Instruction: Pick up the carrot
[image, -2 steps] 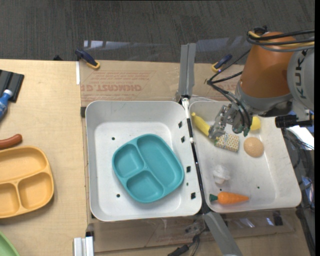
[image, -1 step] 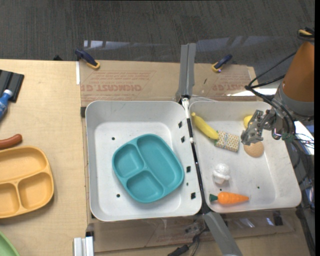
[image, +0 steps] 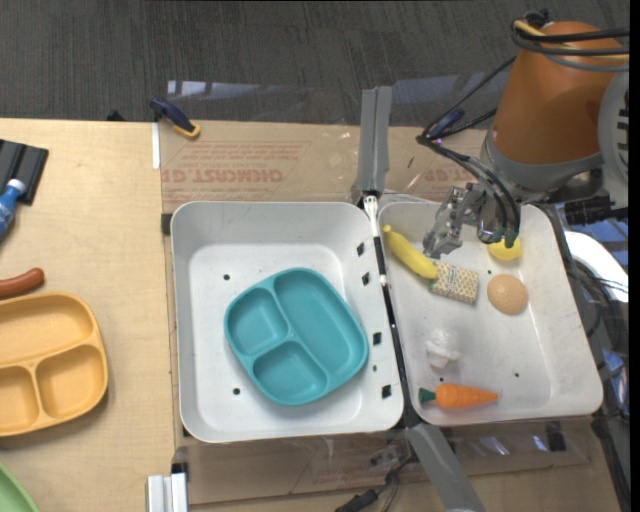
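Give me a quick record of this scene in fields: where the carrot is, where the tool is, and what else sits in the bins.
target: carrot, lying in the right bin near its front edge
tool: tool over the back of the right bin, above the banana, apart from the carrot
right bin, other items: egg, cracker-like block, lemon, small white piece
left bin: left bin holds a teal divided plate
task status: carrot not yet picked up

2 bins (image: 190, 300), 1 carrot (image: 462, 397), 1 banana (image: 410, 255), 1 egg (image: 507, 295)
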